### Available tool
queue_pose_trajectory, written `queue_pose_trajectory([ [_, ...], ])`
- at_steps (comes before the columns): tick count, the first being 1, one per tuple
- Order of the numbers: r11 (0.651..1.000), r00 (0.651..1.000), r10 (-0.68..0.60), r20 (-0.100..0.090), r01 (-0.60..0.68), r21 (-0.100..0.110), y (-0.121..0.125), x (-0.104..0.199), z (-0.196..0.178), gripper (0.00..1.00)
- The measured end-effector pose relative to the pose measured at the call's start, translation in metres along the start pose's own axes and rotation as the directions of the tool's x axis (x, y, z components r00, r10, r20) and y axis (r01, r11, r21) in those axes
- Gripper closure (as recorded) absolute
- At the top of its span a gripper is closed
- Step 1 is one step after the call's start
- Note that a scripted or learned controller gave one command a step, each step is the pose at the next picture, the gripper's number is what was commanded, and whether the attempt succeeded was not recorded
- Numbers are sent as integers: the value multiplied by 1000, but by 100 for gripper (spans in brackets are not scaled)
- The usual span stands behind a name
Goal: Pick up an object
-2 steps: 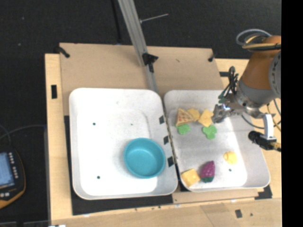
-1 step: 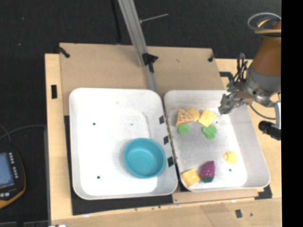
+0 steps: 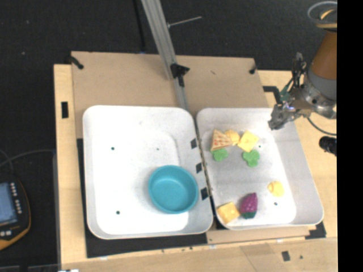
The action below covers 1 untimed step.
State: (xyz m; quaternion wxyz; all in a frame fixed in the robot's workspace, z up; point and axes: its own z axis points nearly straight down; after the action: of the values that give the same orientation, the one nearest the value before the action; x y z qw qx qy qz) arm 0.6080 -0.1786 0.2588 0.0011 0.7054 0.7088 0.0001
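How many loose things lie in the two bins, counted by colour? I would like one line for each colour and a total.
Blue: 1, the bowl in the left bin.
Yellow: 5, pieces in the right bin.
Green: 2, pieces.
Purple: 1, piece.
Total: 9

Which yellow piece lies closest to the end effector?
The yellow block at the top of the right bin, beside the green piece. The other yellow pieces sit lower, farther from the end effector.
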Motion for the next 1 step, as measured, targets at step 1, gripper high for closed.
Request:
queue_pose_trajectory([
  [1, 1000, 1000, 2, -1, -2, 1, 3, 49, -7, 100],
])
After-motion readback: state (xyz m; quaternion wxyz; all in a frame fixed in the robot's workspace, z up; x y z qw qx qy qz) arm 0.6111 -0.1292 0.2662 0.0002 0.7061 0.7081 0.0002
